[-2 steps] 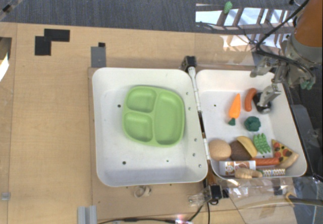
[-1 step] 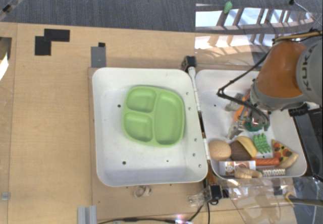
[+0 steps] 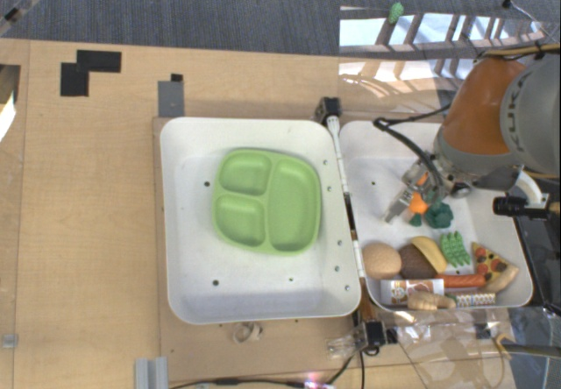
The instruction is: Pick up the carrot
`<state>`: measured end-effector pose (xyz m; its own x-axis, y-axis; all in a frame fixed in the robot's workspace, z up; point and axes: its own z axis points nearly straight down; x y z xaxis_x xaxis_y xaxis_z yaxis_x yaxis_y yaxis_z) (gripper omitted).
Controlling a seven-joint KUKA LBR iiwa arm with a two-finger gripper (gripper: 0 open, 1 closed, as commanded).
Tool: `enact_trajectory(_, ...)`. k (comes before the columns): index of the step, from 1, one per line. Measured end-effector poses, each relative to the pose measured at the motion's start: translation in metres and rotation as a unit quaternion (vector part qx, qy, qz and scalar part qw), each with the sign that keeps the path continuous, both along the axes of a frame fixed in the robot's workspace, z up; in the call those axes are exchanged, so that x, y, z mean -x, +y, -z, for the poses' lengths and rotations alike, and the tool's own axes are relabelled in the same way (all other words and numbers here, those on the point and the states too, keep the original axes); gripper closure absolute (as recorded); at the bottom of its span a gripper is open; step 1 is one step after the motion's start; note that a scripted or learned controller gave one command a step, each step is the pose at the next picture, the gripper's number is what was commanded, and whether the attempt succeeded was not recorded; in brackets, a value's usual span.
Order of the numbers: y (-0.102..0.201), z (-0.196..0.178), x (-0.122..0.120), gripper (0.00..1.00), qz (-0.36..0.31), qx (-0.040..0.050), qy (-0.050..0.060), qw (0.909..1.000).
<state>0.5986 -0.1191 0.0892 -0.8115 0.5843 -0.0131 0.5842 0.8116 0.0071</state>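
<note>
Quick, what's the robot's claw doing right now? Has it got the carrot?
Gripper: in the right bin, fingers closed around the small orange carrot, beside the green toy.

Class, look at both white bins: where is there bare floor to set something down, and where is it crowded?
Left bin: bare floor rings the green plate, widest along the near edge. Right bin: bare at the far-left corner, beyond the gripper. Its near end is crowded with toy food.
</note>
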Motion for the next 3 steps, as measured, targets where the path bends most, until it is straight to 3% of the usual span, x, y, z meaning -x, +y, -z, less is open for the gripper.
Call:
enact_trajectory(1,0.009,-0.001,0.036,0.0,0.154,-0.0021,-0.001,0.9881)
enact_trajectory(2,-0.02,-0.001,0.076,0.0,0.192,-0.0028,-0.001,0.9814)
enact_trajectory(3,-0.018,-0.014,0.071,1.0,0.187,-0.0032,-0.007,0.9823)
